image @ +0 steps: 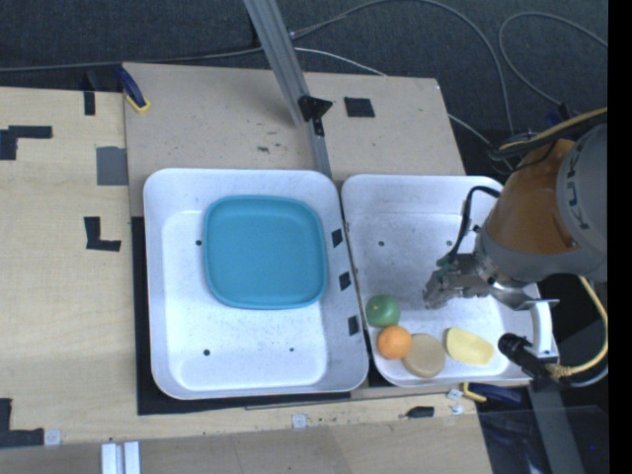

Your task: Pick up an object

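Observation:
In the right bin [405,215] four small objects lie along the near edge: a green ball [382,310], an orange ball [394,343], a tan round piece [426,355] and a yellow piece [468,347]. My gripper [441,286] hangs low over the right bin, just right of the green ball and above the tan and yellow pieces. Nothing shows between its fingers. The arm's grey and orange wrist [533,215] covers the bin's right side.
The left bin [168,294] holds a flat turquoise square plate [265,251]. A grey metal pole [286,57] slants down to the gap between the bins. Cables lie on the dark floor at the top right.

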Available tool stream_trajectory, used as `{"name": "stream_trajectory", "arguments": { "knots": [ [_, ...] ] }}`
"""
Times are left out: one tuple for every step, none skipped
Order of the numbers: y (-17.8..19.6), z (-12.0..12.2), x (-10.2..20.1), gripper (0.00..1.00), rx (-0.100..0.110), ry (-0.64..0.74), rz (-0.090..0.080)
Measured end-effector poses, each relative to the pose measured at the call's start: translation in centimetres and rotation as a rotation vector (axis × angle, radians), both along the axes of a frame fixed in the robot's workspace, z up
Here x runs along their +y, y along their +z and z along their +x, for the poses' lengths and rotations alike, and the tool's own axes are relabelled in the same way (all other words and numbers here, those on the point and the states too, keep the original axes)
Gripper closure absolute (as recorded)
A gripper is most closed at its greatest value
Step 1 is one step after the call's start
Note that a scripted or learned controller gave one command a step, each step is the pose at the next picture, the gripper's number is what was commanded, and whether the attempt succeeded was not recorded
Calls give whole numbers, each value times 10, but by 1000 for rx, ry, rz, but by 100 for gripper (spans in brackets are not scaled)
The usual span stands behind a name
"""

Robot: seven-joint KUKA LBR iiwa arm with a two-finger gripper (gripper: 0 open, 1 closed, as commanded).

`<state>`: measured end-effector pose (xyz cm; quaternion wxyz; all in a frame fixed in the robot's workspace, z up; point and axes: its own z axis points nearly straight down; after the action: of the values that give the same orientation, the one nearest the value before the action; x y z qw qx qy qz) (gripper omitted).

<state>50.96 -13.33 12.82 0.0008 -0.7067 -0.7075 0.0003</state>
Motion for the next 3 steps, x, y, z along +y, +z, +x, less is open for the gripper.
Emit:
{"name": "stream_trajectory", "arguments": {
  "knots": [
    [52,9,-5,100,-5,-1,-1],
    [93,10,-5,100,-4,-1,-1],
    [130,11,-4,100,-4,-1,-1]
  ]
}}
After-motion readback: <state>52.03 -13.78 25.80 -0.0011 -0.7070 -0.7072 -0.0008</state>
